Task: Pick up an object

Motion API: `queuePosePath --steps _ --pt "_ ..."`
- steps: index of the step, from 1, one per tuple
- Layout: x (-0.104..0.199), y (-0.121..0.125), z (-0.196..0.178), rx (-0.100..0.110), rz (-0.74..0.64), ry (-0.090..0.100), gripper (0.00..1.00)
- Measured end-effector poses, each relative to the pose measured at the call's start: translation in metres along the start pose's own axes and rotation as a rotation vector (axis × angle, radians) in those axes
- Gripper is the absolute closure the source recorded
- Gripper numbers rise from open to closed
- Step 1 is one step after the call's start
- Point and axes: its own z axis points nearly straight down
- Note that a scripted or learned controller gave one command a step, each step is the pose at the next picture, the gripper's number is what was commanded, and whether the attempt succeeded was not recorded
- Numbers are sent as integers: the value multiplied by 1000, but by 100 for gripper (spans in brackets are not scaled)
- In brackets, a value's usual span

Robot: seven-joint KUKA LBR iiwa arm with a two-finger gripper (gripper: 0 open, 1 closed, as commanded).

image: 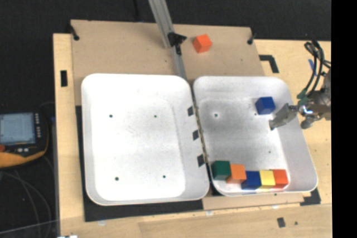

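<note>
In the right bin [234, 92] a blue cube [265, 105] lies alone near the far right. Along that bin's near wall runs a row of cubes: green [221, 170], orange [238, 173], blue [252, 179], yellow [268, 178] and red-orange [280, 177]. My gripper [293, 117] hovers over the bin's right rim, just right of and slightly nearer than the lone blue cube. Its two fingers stand apart, open, with nothing between them.
The left bin [139, 136] lies beside the right one. An orange cube [202, 43] sits on the brown board behind the bins. A slanted metal rail [159, 8] comes down to the gap between the bins. A handheld pendant [19, 134] rests at far left.
</note>
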Motion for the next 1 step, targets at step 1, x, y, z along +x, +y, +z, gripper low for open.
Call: queuePosePath --steps 1 --pt "-47 53 89 10 2 1 0"
